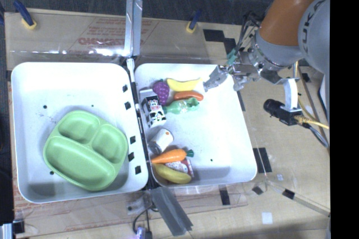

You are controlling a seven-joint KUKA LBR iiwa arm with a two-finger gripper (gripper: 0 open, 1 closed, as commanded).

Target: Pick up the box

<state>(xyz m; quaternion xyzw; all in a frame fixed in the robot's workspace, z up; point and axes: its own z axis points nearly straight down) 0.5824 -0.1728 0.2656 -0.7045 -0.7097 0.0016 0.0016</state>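
- Over the upper right corner of the right bin (238,120), the gripper (225,77) hangs at the end of the grey arm (291,19), whose orange band sits above the wrist.
- Its two fingers (213,78) stand parted, one reaching toward the toys and one nearer the rim, with nothing between them.
- Against the left wall of that bin lies the box (152,109), a small carton with black-and-white markings, well apart from the gripper.
- Just above the box sit purple grapes (161,89), a yellow banana (184,84), and an orange-and-green vegetable (184,101).
- Below the box lie a white cup (161,138), a carrot (170,156) and a second banana (171,174).
- Across the divider, the left bin (33,86) holds a green sectioned plate (85,149).
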